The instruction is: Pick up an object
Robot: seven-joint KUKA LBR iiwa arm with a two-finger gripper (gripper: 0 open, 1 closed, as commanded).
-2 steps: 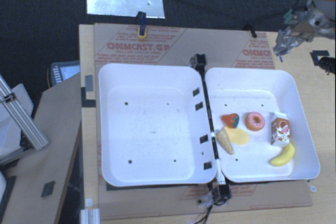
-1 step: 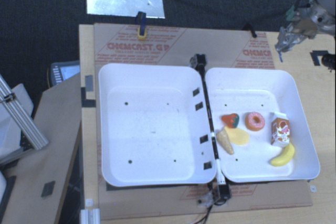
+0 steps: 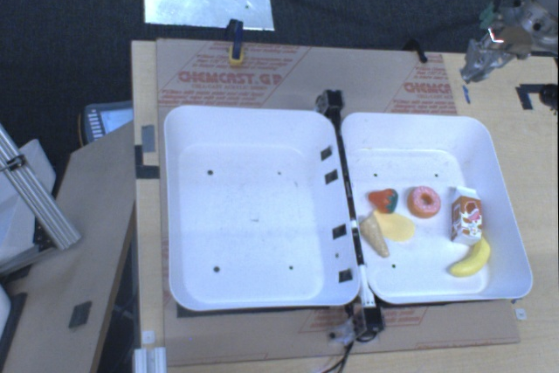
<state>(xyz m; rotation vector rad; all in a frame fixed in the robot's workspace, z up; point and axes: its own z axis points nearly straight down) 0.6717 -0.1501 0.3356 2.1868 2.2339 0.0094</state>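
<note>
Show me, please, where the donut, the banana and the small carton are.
donut (image 3: 424,202), camera view, on its pink ring
banana (image 3: 472,259), camera view, middle of its curve
small carton (image 3: 465,218), camera view, its front face

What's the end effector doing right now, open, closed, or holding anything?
End effector: open or closed cannot be told from here. It holds nothing visible and hangs beyond the far right corner of the right bin, away from the toys in it.
</note>
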